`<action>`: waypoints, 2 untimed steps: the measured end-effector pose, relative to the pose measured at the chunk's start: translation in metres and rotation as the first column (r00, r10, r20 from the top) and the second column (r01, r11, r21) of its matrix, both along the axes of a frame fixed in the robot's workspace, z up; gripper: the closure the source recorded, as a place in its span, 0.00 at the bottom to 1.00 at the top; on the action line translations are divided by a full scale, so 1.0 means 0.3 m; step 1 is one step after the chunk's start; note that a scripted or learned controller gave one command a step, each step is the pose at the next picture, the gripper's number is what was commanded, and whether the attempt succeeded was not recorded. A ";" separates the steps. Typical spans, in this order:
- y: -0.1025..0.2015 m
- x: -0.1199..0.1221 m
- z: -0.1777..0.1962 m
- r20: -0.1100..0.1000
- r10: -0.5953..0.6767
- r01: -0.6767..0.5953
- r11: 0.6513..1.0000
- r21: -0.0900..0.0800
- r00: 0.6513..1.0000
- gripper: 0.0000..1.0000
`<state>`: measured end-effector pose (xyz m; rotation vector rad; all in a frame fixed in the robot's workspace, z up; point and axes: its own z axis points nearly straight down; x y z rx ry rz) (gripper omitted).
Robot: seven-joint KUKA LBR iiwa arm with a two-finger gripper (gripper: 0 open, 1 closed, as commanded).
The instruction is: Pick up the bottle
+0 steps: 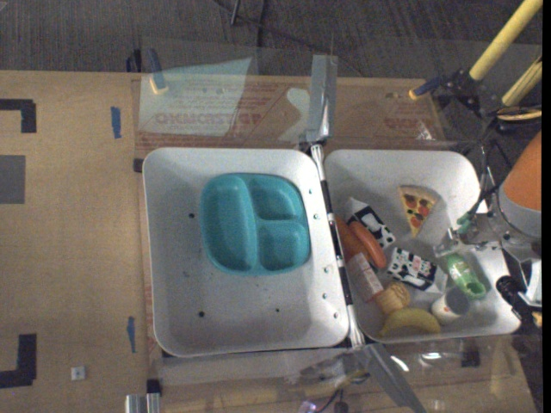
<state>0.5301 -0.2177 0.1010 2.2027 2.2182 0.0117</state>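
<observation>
The bottle [461, 274] is light green with a darker green cap. It lies on its side near the right wall of the right bin [448, 166], its cap pointing to the front right. My gripper [472, 231] reaches in from the right edge and hangs just behind the bottle, close over its rear end. Whether it touches the bottle is unclear, as the grey wrist hides that spot. The orange band [527, 179] of the arm sits above the gripper at the frame's right side.
The right bin also holds a pizza slice [419, 205], a hot dog [365, 243], two black-and-white cartons [411, 268], a banana [411, 321] and a white cup [448, 305] beside the bottle. A teal divided tray [256, 222] lies in the left bin [172, 299].
</observation>
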 end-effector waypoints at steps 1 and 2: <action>0.144 -0.045 0.532 -0.015 -0.208 0.208 0.978 0.005 0.978 1.00; 0.154 -0.169 0.350 -0.019 -0.013 0.014 1.000 0.007 1.000 1.00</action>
